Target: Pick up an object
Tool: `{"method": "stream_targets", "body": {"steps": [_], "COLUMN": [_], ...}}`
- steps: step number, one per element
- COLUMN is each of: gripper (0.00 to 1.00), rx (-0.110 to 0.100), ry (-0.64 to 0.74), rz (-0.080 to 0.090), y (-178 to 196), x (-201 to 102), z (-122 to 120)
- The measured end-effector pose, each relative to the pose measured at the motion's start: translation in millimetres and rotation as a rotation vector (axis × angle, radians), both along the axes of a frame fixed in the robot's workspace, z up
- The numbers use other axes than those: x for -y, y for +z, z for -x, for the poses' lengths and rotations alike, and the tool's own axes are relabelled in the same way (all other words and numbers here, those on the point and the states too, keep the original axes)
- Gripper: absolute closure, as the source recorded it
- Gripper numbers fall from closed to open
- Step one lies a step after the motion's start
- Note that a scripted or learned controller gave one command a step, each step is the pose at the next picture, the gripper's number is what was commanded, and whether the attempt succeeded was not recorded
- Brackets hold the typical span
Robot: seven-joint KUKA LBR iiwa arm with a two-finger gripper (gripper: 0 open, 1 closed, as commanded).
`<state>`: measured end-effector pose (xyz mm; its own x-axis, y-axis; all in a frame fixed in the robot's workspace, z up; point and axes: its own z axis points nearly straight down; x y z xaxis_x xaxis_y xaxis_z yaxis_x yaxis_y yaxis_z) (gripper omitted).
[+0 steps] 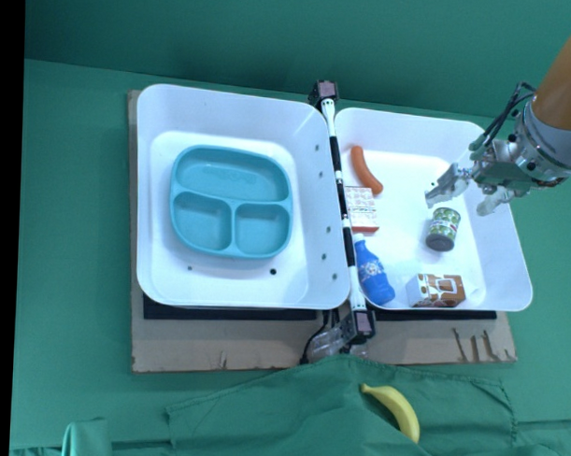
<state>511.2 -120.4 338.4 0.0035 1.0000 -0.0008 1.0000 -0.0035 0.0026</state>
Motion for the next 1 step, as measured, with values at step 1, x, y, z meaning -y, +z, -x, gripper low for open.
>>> {"method": "stream_targets", "body": {"steps": [1], "gripper": [1.00], "rx": [0.007], "ry": [-0.003], "rz": [0.002], "y": [12.5], "x": [0.8], "z": [-0.8]}}
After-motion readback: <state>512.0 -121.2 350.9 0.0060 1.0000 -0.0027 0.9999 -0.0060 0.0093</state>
